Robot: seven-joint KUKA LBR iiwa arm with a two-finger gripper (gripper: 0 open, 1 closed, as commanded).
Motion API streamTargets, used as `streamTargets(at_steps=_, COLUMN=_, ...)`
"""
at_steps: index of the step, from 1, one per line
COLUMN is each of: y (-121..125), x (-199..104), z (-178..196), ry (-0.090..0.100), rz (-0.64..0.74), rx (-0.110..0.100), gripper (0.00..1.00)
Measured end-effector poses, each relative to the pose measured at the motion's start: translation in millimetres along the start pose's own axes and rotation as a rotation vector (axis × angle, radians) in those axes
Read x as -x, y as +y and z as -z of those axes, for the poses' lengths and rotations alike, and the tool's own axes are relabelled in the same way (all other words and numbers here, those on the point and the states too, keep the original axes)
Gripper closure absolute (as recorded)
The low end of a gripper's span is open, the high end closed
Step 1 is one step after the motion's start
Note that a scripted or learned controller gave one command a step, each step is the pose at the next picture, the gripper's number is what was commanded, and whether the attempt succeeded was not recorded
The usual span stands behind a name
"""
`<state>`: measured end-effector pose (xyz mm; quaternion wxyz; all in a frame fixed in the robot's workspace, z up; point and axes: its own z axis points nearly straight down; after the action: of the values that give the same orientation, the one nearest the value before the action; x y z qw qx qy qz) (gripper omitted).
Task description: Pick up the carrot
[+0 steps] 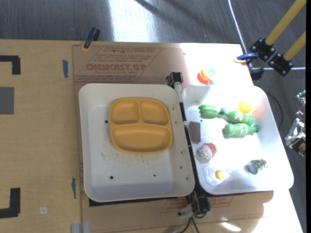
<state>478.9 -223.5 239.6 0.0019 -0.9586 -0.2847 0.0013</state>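
Note:
A small orange piece with a green tip, which looks like the carrot (206, 75), lies on the cardboard just behind the right bin's (277, 130) far left corner, outside the bin. Inside that bin, in strong glare, a yellow-orange object (244, 106) sits near the far wall.
The right bin also holds two green bottles (238, 123), a brown block (195, 131), a red-and-white item (205, 151), a small yellow piece (220, 174) and a grey-green item (256, 166). The left bin (92, 144) bears a yellow divided plate (141, 125). Yellow stand legs (286, 18) and metal clutter (296, 132) are at the right.

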Motion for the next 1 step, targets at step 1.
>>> streamTargets(at_steps=1, y=-0.1, x=-0.2, z=0.6, ry=0.0, rz=0.124, rx=0.0, gripper=1.0)
